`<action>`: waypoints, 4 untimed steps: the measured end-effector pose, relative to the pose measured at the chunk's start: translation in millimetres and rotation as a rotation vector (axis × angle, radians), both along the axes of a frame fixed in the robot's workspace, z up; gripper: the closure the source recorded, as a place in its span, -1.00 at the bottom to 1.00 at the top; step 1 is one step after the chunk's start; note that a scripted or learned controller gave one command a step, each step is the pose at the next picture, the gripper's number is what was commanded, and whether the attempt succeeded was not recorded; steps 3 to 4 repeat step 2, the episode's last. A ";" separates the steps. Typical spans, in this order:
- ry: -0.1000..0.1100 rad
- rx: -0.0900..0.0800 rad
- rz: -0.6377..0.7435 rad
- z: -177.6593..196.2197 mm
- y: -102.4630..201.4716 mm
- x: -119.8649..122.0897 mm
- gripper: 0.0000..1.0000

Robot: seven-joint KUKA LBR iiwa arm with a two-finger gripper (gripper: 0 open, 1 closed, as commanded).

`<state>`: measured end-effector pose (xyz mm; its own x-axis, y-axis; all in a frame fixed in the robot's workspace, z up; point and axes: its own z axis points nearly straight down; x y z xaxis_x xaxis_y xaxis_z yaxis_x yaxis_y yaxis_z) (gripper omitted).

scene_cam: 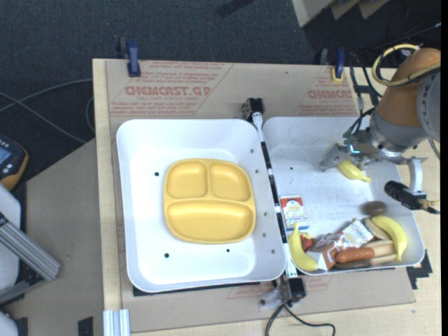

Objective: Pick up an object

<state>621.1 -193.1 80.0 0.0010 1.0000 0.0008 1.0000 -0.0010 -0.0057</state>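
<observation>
Though I look hard, I cannot tell if my jaws are open or shut. My gripper [348, 158] hangs low over the right bin [308, 135], in its far half and toward its right side. A little banana [354, 171] lies on the bin floor right at my tip. It may be touching me or just beside me; I cannot tell which.

Around the little banana the white floor is bare. There is open room to its left, all the way to the middle wall where the two bins meet. There is open room behind it too, up to the far rim. The right rim is close to me.

Nearer the front, a small red and white box [292, 207] sits by the middle wall, and a brown lump [375, 207] lies out toward the right. Along the front rim things are packed tight: a curved banana [299, 249] in the left corner, a torn packet [353, 232], a red sausage [354, 255] and a fat banana [393, 234] by the right corner. They touch or lie on each other.

The left bin [140, 159] holds one yellow plate [208, 200] with three parts. It lies flat in the middle, with bare white floor all round it. Both bins sit on a brown board [210, 89].
</observation>
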 end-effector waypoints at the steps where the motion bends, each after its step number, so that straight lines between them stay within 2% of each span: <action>1: -0.008 -0.001 0.001 15.8 0.9 2.1 1.00; 2: -0.020 0.001 0.014 112.1 120.1 44.6 1.00; 4: -0.020 0.001 0.014 112.1 120.1 44.6 1.00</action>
